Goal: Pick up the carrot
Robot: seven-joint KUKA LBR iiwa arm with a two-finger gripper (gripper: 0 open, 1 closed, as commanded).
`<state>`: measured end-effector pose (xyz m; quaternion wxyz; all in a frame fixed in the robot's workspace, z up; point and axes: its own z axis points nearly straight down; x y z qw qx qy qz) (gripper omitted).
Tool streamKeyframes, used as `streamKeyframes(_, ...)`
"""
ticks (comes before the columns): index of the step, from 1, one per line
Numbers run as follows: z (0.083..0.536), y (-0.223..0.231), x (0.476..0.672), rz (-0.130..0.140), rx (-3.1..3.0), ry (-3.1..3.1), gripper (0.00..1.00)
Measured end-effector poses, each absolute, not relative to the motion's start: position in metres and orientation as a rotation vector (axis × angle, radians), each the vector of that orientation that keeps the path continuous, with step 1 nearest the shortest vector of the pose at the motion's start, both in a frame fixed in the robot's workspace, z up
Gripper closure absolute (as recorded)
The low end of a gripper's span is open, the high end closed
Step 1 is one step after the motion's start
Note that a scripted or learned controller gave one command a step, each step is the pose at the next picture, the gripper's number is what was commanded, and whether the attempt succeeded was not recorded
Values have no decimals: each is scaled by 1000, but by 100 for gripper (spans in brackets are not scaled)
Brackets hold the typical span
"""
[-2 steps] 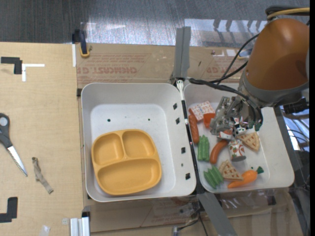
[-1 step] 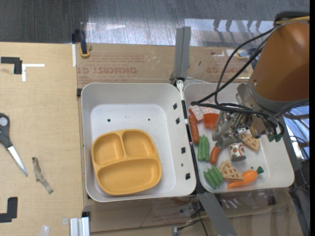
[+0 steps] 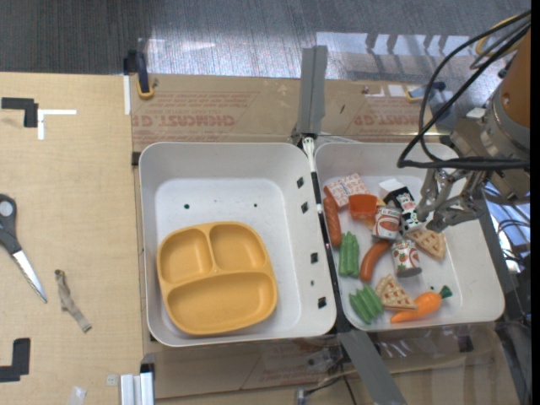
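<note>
You have the carrot point(image 3: 419, 305) lying in the right bin point(image 3: 489, 260), close to its front edge and toward the front right corner, with its green top pointing right and its tip pointing left. It touches a waffle wedge point(image 3: 391, 293) just to its left.

Your gripper point(image 3: 440, 212) hangs over the right side of that bin, above the middle of the pile and well back from the carrot. Its metal fingers point(image 3: 432, 194) stand spread a little apart and nothing sits between them. Just under the tips lies a second waffle piece point(image 3: 429, 243), with a small can point(image 3: 407, 258) beside it.

Toward the bin's back edge you see a red-and-white carton point(image 3: 345, 188), an orange cup point(image 3: 364, 206) and a black-and-white pack point(image 3: 400, 198). Along the bin's left wall lie a long sausage point(image 3: 332, 221) and a green pod point(image 3: 348, 256); another sausage point(image 3: 372, 261) lies slanted in the middle, and a second green pod point(image 3: 364, 303) sits near the front left corner.

In the left bin point(image 3: 160, 192) a yellow divided plate point(image 3: 218, 276) rests at the front left. On the bench point(image 3: 67, 226) to the left lie scissors point(image 3: 17, 251), near its left edge.
</note>
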<state>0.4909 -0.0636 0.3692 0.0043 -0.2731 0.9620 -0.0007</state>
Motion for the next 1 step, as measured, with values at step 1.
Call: streamKeyframes(1,306,-95,488,-1,-729,3052,100)
